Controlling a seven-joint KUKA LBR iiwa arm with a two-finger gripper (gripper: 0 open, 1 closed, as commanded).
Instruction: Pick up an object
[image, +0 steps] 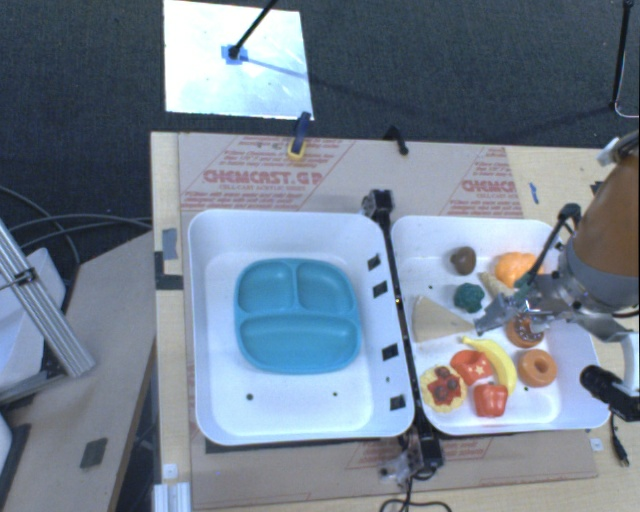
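Evidently the right bin (575, 405) holds small toy foods, judged light, stiff and rather slick. Largest to smallest: the pale wedge (437, 320) lies at its left wall, the banana (497, 360) nearer its front, the chocolate doughnut (524, 331) just right of its middle. The end effector (517, 312) is seen directly over that doughnut, touching or nearly so; its opening cannot be told. A grip across the ring is advised.

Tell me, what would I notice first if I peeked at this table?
Probably the big blue plate with three sections, lying in the left white bin. Then the bright toy food crowded in the right white bin: a yellow banana, a red pepper and a doughnut, with the robot's tool low among them.
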